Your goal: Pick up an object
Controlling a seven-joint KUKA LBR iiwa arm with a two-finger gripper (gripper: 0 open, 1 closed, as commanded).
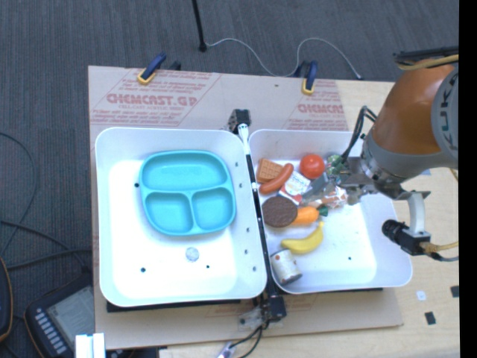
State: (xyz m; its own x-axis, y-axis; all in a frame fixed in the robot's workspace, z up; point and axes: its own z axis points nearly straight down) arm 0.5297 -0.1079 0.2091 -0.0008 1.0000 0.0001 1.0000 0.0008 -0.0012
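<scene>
The right bin (373, 271) holds several toy foods: a red tomato (313, 165), a sausage (276, 178) lying over a piece of toast (265, 168), a dark round cookie (279, 212), an orange carrot (305, 215), a yellow banana (304, 241) and a small can (285, 267) in the front left corner. My gripper (326, 191) reaches in from the right and hangs low over the cluster, just right of a white packet (296, 187) and below the tomato. Its tip is lost in the clutter.
The left bin (119, 274) bears a blue divided plate (186, 192) and a small clear bead (192, 254). The arm's grey and orange wrist (410, 125) overhangs the right bin's far right side. Two clamps (308, 77) hold the board's back edge.
</scene>
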